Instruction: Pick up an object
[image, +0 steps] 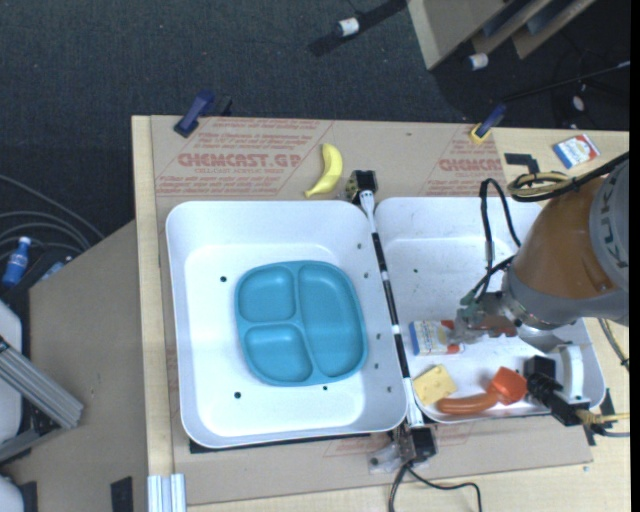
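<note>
A: Count on the desk (250, 150)?
B: Two white bins. Left bin (200, 380) holds one blue divided plate (300, 322), three compartments, lying flat near the middle.
A: Right bin (430, 240)?
B: Four items, all in the near half: one small white carton with red and blue print (432, 336), one yellow cheese wedge (434, 384), one hot dog sausage (470, 404), one orange-red piece (507, 383) touching the sausage's right end.
A: Arm?
B: One arm (570, 255) in from the right, over the right bin. Gripper (480, 320) low, just right of the carton. Can't tell if it's released or clenched, too small and dark.
A: Outside the bins?
B: One banana (327, 171) on the desk behind the left bin.
</note>
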